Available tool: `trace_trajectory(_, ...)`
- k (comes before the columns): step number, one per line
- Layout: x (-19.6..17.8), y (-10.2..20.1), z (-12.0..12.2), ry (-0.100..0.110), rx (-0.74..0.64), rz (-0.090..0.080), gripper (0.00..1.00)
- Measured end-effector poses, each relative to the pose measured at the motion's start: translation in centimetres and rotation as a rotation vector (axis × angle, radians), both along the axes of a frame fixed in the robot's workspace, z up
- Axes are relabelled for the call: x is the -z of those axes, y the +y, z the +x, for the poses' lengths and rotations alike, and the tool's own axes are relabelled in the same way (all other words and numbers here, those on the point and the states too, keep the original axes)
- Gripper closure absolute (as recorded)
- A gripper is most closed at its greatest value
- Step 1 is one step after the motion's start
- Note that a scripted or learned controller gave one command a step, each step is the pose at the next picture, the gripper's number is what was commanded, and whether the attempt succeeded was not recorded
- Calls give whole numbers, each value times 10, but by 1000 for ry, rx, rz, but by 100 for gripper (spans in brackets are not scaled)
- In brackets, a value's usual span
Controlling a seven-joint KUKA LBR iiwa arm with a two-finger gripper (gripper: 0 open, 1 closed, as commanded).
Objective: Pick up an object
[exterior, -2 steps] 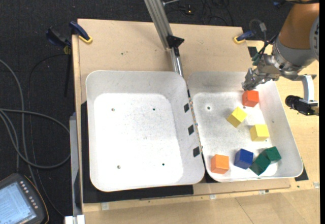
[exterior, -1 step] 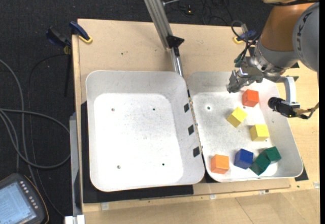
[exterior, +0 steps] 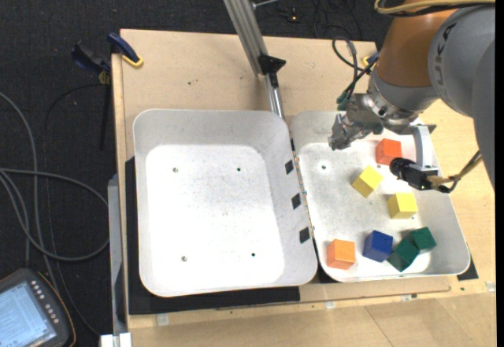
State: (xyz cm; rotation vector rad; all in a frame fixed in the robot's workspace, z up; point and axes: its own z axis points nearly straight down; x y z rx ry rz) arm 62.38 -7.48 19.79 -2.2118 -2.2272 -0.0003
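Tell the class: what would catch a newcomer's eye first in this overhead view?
Probably the big grey and orange arm reaching in from the right, its gripper hanging over the right bin. Next, the bright blocks scattered there: two yellow blocks, two orange blocks, a blue block and two green blocks.

Blue-handled clamp (exterior: 98, 58) at bench corner, cables (exterior: 35, 180) on dark floor, screen (exterior: 27, 314) bottom left.

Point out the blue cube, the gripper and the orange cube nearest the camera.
blue cube (exterior: 379, 245): camera view, on its top face.
gripper (exterior: 340, 138): camera view, at its fingertips, above the right bin's far left part.
orange cube (exterior: 341, 252): camera view, on its top face, by the bin's near rim.
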Motion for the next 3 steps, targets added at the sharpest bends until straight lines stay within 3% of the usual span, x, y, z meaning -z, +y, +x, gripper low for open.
trace_trajectory(1, -18, 54, -7, -4, -2, 0, 100)
trace_trajectory(3, -17, 162, -15, -1, -1, 0, 100)
